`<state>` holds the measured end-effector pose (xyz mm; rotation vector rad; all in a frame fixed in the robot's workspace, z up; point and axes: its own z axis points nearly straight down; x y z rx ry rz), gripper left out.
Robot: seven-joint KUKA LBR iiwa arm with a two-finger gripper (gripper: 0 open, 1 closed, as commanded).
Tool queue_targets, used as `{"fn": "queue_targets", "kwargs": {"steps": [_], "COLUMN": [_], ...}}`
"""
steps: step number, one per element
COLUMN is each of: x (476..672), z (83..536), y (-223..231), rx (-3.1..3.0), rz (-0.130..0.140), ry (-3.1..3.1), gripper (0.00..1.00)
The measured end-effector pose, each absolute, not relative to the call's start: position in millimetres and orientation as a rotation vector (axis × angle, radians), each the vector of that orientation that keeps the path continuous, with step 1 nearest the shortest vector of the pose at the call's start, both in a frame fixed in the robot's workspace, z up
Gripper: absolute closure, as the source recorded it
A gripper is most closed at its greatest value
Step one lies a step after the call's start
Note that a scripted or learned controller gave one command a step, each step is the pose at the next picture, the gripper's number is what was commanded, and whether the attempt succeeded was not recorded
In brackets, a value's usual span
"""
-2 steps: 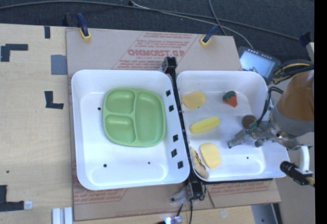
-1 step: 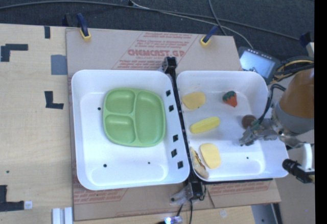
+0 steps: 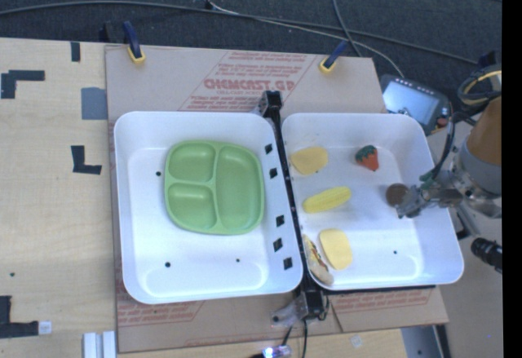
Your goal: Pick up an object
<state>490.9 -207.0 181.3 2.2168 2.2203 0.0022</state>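
Bench: dark floor with cables at 12 o'clock, cardboard sheet under two white bins. Left bin (image 3: 130,185) holds green divided plate (image 3: 215,187). Right bin (image 3: 440,262) holds yellow pieces, strawberry (image 3: 368,156), brown round piece (image 3: 395,194). Gripper (image 3: 414,205) low at 3 o'clock edge of right bin, just beside brown round piece; arm enters from 3 o'clock. Claw state: cannot tell. Judgement: nothing lifted yet, grasp and lift remain.

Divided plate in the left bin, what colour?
Light green; the divided plate shows best in the camera view, lying in the left bin.
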Motion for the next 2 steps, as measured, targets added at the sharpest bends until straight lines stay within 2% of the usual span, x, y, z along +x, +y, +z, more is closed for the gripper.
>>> {"fn": "queue_targets", "kwargs": {"steps": [2], "x": [499.3], "z": [280.5], "y": [-212.1], "rx": [2.216], "rz": [0.003], "ry": [2.22], "gripper": [1.0]}}
